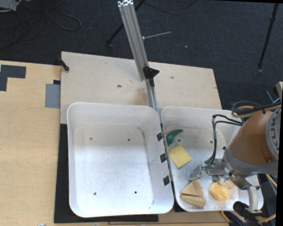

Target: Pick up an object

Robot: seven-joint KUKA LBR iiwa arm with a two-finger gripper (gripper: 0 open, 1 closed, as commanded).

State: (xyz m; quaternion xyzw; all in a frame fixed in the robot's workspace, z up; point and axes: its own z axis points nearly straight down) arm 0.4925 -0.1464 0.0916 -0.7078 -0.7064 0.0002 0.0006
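Right bin (pixel 198 119) holding yellow square (pixel 180 156), sandwich wedge (pixel 193 194), green piece (pixel 173 134), pincer (pixel 209 171) state unclear

Bench (pixel 20 141): pale wood, black mat beneath the bins.
Left bin (pixel 84 112): white, shallow.
Right bin (pixel 194 113): touching it, alongside.
Board (pixel 100 79): beige, behind both.

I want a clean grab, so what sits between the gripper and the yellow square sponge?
Nothing visible does. The gripper hovers just right of the yellow square sponge in the right bin, bare floor between them.
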